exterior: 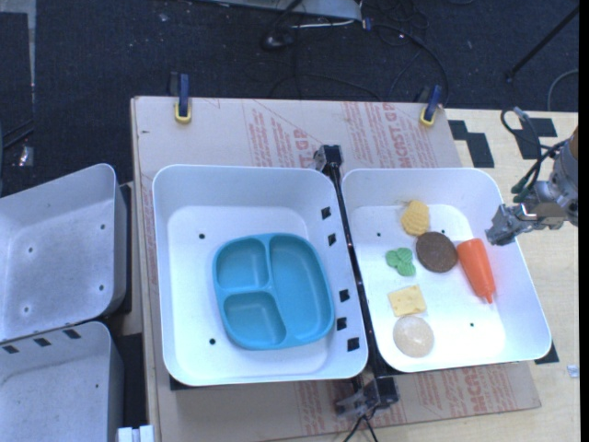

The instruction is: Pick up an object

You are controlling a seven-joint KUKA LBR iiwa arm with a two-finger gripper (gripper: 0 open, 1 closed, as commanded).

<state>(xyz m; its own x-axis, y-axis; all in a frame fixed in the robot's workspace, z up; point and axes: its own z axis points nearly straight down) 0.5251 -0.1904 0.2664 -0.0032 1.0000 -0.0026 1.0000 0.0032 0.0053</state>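
In the left bin (175, 247) a blue divided tray (272, 290) lies near the middle of the floor, its three compartments bare. The right bin (515, 339) holds the food pieces I could pick from. Toward that bin's left wall sits a small green leafy piece (400, 261), with a yellow cheese square (407, 299) just below it and a pale round bun (413, 336) nearer the front edge. Toward the back edge is a yellow ridged piece (416, 216), and just in front of it a brown round patty (436, 252). An orange carrot (478, 267) lies beside the patty, closer to the right wall. My gripper (508, 224) hovers over the bin's right rim, just beside the carrot's upper end; whether it is apart or together I cannot tell
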